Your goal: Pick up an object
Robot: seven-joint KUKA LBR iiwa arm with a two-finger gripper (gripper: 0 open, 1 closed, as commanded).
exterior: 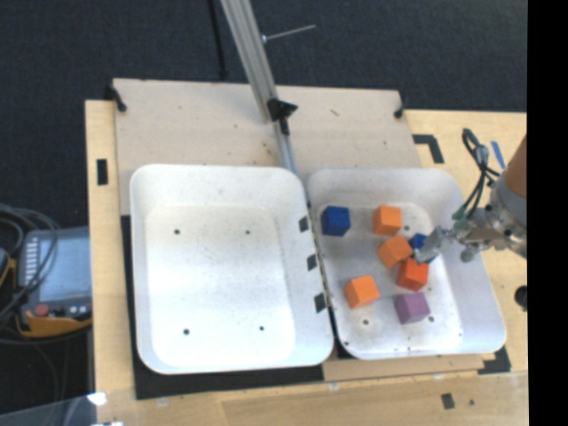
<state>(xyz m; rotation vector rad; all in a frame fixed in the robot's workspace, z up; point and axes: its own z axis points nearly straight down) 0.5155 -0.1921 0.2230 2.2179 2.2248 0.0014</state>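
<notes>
Seen from above at a slant: a wooden bench carries two shallow white bins side by side. The right bin (448,331) holds all the blocks, and it serves as the landmark here. The left bin (222,264) lies just beside it, touching along one edge.

Inside the right bin, near its far-left corner, sits a blue cube (335,221). Toward the far middle is an orange cube (388,220). Near the centre is a second orange cube (394,252), and just beside it, toward the bin's right side, a red-orange cube (413,275). A third orange cube (361,291) lies toward the near left, and a purple cube (412,307) sits near the front, just below the red-orange one.

The gripper (426,250) reaches in over the bin's right wall and hovers low at the central cluster, between the centre orange cube and the red-orange cube. A small blue patch shows at its tip — whether that is part of the tool or a hidden block is unclear. Whether the tips are spread or closed cannot be told, and nothing is visibly held.

The likely risk is crowding — the two cubes at the tip sit almost touching, with the purple one close by. A descent here could land on a cube's top edge, or wedge between neighbours and shove them apart rather than grasp one. A corner grip could also let a cube twist free on lifting.
</notes>
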